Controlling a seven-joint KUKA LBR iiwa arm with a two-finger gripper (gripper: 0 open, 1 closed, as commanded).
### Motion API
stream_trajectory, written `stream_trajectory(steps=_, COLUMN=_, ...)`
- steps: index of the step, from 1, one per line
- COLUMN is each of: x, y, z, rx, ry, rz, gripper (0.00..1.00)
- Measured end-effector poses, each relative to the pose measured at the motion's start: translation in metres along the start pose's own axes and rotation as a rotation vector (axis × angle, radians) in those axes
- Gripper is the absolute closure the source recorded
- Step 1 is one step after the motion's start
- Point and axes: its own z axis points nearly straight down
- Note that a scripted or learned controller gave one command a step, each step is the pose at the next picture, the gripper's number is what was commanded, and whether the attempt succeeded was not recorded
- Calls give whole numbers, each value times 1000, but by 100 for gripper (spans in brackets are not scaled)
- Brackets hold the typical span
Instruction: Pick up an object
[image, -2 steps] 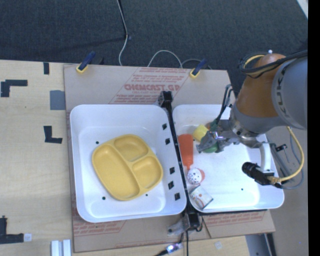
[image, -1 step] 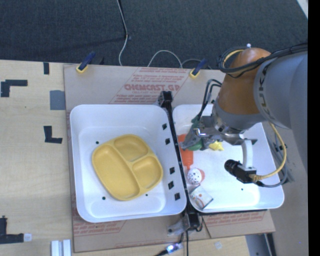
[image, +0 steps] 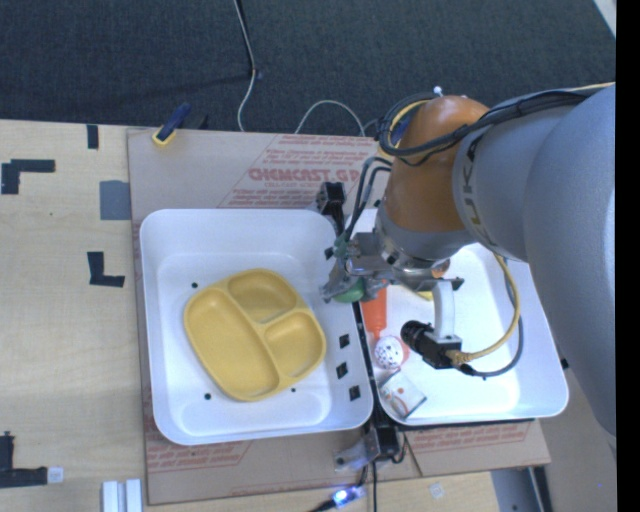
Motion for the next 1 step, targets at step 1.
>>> stream_trajectory(steps=1, x=62, y=2, z=-11, rx=-1, ry=1, rz=-1, gripper=100)
